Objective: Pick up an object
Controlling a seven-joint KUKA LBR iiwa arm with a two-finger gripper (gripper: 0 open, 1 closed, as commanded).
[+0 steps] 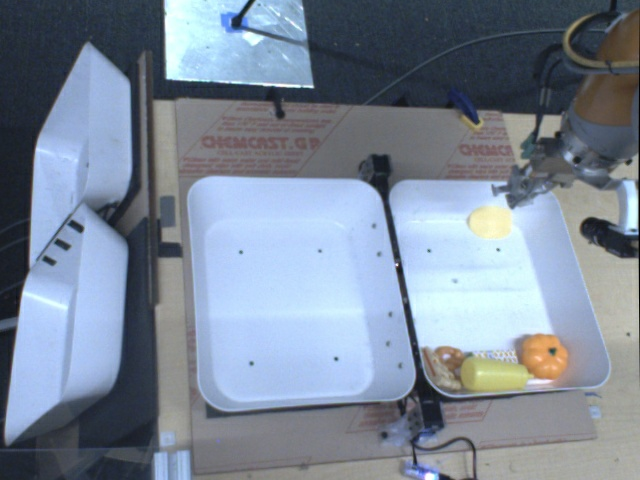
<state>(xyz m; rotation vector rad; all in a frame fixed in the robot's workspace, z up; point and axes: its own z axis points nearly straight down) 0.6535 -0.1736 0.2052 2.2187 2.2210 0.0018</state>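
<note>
The gripper [517, 194], its opening impossible to judge, hovers just beside a flat yellow disc [490, 222] near the right bin's [575, 268] far wall, where so thin a piece might slip the grasp.

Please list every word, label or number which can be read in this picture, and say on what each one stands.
"CHEMCAST GP": red print on the brown board under the bins, upper left; last letters uncertain.
Red print on the same board, upper right: partly cut off, too blurred to read.
Red print at the board's lower edge: unreadable.
</note>
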